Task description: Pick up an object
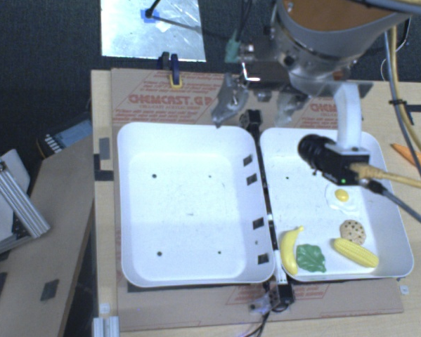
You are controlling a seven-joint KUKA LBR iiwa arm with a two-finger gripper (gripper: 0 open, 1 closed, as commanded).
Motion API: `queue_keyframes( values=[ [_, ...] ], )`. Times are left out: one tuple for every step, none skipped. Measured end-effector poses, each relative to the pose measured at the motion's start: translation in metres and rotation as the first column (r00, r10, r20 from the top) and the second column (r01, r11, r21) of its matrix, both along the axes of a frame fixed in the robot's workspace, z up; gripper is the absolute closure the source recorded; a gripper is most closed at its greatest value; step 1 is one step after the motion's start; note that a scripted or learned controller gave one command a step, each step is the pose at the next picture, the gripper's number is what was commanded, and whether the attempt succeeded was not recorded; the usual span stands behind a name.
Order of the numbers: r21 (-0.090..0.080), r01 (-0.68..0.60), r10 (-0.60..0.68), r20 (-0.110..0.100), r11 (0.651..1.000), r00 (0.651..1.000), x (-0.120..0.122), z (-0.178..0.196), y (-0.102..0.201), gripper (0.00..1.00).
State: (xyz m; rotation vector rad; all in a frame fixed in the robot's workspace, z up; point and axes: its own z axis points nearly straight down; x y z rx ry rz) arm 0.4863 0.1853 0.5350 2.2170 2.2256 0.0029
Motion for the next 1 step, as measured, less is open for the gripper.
queue_keyframes(
  values=[
    [-0.007,0.004,-0.004,-0.017,1.0,1.0,-0.0031,-0.3739,0.0041,0.0]
  ],
)
